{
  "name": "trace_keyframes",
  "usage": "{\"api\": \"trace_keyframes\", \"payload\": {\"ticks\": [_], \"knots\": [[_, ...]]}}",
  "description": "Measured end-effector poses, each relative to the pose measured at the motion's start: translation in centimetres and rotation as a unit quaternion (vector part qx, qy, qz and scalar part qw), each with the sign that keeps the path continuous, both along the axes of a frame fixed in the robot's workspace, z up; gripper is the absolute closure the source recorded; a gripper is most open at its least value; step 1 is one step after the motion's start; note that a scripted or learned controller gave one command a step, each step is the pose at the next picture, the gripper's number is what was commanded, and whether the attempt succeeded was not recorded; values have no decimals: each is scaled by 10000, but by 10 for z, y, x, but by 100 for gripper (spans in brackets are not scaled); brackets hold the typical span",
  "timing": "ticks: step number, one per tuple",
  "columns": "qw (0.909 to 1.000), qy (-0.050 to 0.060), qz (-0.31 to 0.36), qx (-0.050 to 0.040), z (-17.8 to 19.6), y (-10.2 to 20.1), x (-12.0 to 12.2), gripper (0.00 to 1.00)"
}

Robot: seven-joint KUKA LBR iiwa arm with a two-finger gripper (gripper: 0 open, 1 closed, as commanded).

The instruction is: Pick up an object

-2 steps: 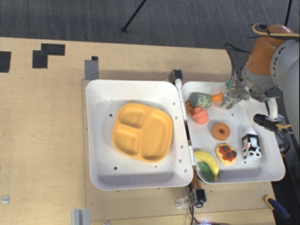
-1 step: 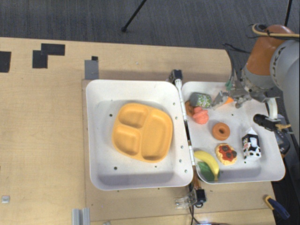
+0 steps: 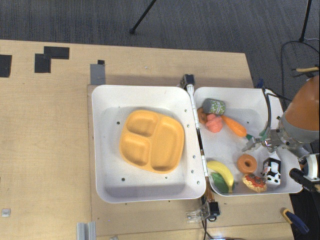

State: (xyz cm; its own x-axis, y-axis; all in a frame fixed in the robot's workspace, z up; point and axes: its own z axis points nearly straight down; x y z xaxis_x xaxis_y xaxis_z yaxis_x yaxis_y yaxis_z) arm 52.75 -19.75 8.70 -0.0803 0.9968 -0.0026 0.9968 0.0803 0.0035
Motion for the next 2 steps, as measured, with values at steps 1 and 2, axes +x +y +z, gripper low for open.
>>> {"api": "trace_keyframes", "payload": {"ticks": [1,2], "knots": [[9998,-28,-189,18,0,70,66,0],[9971,14,763,8,-1,95,117,0]]}}
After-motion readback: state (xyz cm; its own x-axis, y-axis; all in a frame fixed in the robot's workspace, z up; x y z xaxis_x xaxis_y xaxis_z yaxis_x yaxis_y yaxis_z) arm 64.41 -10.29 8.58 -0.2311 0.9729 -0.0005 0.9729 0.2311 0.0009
